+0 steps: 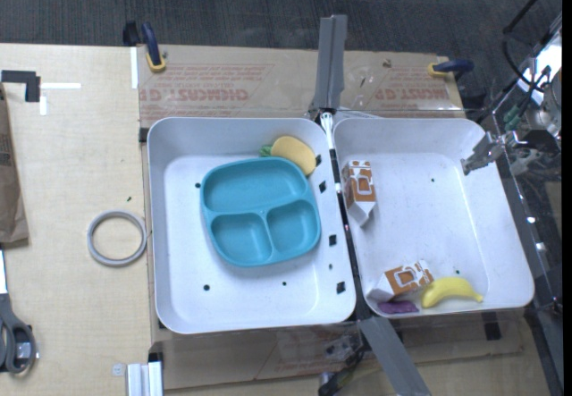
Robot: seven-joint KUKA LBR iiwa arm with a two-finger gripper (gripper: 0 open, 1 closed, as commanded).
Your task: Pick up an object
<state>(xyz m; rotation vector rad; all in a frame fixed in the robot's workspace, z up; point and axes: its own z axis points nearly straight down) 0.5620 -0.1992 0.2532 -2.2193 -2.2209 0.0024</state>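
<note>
On the left we see a blue tray (259,223) filling the left bin (170,296), a lemon (295,153) at its rim. The right bin (500,233) holds a carton (360,189), then a banana (451,292) against the wall, where a grasp may slip. The tool (483,155) hovers at the far right edge, its state unclear.

Bench surface (71,162), pale wood, at 9 o'clock. Grey tape ring (117,237) lies flat on it, just beside the left bin's outer wall. Scissors (16,342) at 8 o'clock, cut off by the frame edge. Brown paper bag (11,180) at the left edge. Two yellow-handled clamps (152,50) (450,69) at 11 and 1 o'clock pin a cardboard sheet (223,86).
</note>
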